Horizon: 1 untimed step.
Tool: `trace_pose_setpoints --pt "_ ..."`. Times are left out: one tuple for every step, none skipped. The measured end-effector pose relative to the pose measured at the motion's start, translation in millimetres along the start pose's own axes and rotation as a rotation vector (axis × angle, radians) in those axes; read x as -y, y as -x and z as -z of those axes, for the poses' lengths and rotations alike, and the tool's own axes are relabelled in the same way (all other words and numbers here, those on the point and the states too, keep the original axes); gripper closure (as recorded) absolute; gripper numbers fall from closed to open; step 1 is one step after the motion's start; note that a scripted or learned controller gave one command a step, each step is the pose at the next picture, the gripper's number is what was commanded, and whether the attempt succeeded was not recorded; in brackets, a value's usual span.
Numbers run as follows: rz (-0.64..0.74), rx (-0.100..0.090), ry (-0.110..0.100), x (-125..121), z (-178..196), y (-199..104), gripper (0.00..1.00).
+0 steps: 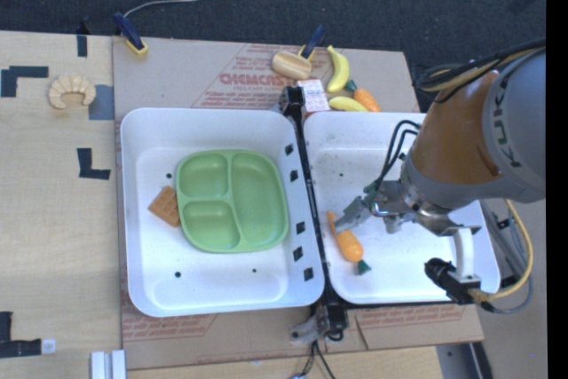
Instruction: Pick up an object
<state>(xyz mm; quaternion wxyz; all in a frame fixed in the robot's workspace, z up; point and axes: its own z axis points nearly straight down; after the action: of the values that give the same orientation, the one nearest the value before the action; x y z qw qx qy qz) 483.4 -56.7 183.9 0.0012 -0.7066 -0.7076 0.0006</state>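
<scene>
Dark carpet behind a wooden bench (53, 217) with cardboard sheet under two white bins. Left bin (151, 280): green divided plate (232, 200), a tan waffle-like cracker (165, 207) tucked at its left edge. Right bin (399, 284): my arm reaches in from the right, orange band above the wrist. My gripper (355, 210) hangs low over the bin's left part, fingers spread apart, nothing between them. Toy carrot (347, 242) lies on the bin floor just below and slightly left of my fingertips, orange body, green tip toward the near wall. Whether a finger touches it, cannot tell. Beyond the bins: bananas (338, 77), bread roll (290, 64). Croissant (71, 90) far left on the bench.
</scene>
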Motion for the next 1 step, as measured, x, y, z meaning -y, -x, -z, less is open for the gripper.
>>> trace_pose_setpoints --pt "-0.001 0.000 0.004 -4.0 -97.8 43.2 0.00"
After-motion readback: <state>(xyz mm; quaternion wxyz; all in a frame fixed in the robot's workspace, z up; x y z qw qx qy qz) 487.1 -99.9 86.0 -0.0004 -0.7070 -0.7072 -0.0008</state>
